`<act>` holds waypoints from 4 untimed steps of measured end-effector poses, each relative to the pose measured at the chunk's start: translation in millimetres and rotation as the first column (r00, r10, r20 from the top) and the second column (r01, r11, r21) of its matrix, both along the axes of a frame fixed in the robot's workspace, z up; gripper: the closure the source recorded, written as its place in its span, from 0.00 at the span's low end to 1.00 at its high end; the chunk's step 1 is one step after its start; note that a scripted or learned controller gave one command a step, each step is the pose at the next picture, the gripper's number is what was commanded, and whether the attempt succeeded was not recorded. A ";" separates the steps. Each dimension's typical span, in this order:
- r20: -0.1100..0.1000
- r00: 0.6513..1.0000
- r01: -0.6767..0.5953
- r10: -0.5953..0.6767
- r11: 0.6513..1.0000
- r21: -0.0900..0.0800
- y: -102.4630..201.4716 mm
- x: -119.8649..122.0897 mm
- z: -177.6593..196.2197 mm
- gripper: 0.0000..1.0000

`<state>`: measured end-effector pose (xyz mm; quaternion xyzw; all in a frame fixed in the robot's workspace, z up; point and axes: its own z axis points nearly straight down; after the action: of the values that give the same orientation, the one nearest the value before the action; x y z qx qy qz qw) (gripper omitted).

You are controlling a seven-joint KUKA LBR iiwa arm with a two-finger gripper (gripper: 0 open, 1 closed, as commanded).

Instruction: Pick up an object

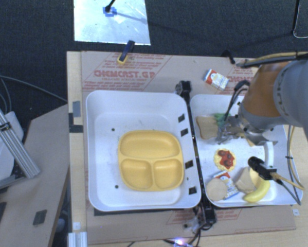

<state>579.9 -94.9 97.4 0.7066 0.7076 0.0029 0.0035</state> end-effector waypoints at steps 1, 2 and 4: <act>-0.003 1.000 0.000 0.000 1.000 0.001 0.2 -1.0 -1.4 0.00; -0.014 1.000 0.003 -0.003 1.000 0.002 -7.5 -59.7 -10.1 0.00; -0.005 1.000 0.001 -0.001 1.000 0.000 -7.2 -55.3 2.3 0.00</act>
<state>524.6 -102.1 99.7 0.7068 0.7074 0.0013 0.0017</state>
